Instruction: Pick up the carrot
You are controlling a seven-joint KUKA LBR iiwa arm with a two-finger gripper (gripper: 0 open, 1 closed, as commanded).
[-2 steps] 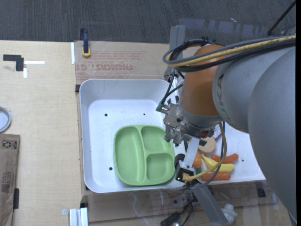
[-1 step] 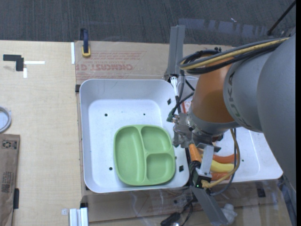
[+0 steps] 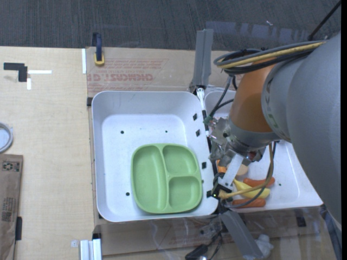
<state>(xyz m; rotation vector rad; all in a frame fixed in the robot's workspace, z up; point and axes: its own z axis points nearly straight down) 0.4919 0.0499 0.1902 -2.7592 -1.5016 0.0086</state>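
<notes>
The carrot (image 3: 261, 182) is an orange stick lying near the front edge of the right bin (image 3: 290, 191), just right of the gripper. A second orange piece (image 3: 252, 202) lies in front of it against the bin's front wall. My gripper (image 3: 226, 168) hangs low over the left side of the right bin, close to the wall shared with the left bin. It sits beside the carrot, and the wrist and arm hide most of it. I see nothing orange held in it.
A yellow banana-like item (image 3: 247, 190) lies between the two orange pieces, and a tan bit (image 3: 242, 170) sits by the gripper. The left bin (image 3: 108, 145) holds a green divided plate (image 3: 165, 177). The arm covers much of the right bin.
</notes>
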